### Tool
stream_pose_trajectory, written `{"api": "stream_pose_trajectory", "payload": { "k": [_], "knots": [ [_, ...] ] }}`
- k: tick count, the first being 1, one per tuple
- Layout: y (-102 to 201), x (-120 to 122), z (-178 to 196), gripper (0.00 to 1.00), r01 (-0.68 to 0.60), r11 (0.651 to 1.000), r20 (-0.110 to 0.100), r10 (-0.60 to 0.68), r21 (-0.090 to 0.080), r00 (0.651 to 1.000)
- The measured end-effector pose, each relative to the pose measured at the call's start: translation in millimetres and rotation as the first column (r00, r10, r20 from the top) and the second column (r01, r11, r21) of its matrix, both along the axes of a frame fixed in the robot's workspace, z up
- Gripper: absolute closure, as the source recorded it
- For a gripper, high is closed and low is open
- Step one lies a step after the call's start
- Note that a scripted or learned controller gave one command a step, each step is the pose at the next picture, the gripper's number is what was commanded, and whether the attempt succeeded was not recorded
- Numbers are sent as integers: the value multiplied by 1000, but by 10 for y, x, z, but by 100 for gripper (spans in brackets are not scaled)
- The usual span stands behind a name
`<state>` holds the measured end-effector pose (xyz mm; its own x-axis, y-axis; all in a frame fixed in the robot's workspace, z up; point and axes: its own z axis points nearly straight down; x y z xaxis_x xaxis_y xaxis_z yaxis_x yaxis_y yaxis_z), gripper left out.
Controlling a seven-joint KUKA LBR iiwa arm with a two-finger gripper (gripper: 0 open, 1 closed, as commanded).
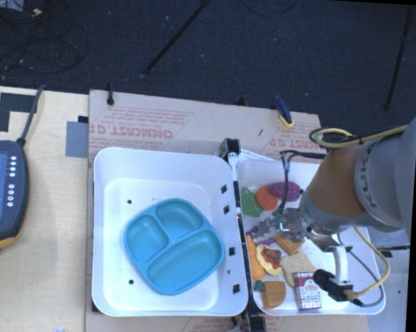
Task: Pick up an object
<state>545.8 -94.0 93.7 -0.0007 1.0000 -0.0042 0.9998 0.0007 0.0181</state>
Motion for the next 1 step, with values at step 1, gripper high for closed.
{"api": "stream_pose_trajectory", "payload": {
  "k": [1],
  "knots": [
    [23, -192, 2, 0, 0, 1000, 4, 0, -2, 1000]
  ]
}}
